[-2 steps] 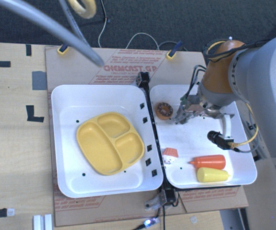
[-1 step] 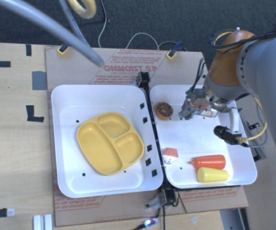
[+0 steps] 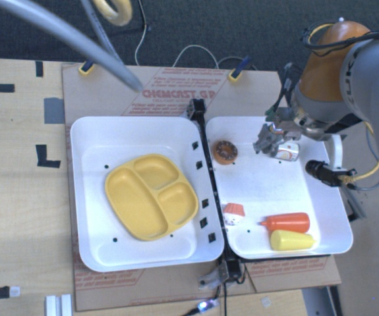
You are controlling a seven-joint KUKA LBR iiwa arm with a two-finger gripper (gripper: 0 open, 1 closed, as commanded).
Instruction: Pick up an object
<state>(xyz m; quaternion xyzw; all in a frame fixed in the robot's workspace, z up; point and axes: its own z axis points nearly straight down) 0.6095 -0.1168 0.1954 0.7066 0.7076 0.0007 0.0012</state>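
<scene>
Bench (image 3: 18,176): tan top under a brown cardboard sheet with red print.
Bins: 2, shallow and white, side by side; left bin (image 3: 84,196), right bin (image 3: 321,203), black divider between.
Arm (image 3: 347,64): grey with orange band, reaching in from the right over the right bin's far right corner.
Yellow tray (image 3: 151,196): 3 compartments, lying flat mid left bin.
Gripper (image 3: 268,140): low over the right bin's far part, just beside a small white item (image 3: 287,152); opening and any hold impossible to tell.
Orange carrot-like piece (image 3: 288,222): near right corner, touching the yellow piece (image 3: 292,241) in front.
Brown doughnut (image 3: 225,151): near the divider, left of the gripper.
Red-and-white scrap (image 3: 233,212): by the divider, nearer edge.
</scene>
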